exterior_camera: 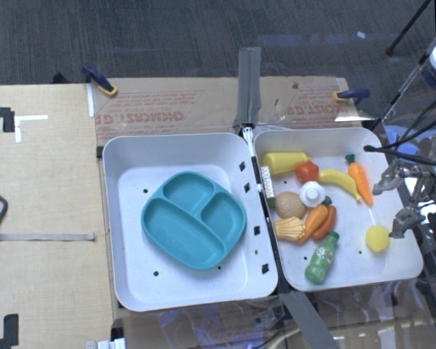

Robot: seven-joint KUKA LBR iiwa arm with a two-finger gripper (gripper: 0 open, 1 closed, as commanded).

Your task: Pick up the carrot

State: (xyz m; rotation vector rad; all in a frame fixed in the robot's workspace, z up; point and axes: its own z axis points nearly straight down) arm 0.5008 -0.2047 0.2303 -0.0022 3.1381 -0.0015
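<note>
The carrot lies in the right bin just right of the banana, while the tool, fingers spread and pinching nothing, hangs right of the carrot

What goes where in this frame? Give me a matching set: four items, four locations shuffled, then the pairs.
Items:
1. teal three-compartment plastic plate
2. green plastic bottle with white label
3. orange toy carrot with green top
4. round yellow toy lemon

Locations:
A. right bin, near its front edge, lying tilted
B. right bin, beside the yellow toy banana
C. middle of the left bin
D. right bin, nearest the gripper

Pairs: 1-C, 2-A, 3-B, 4-D
</note>
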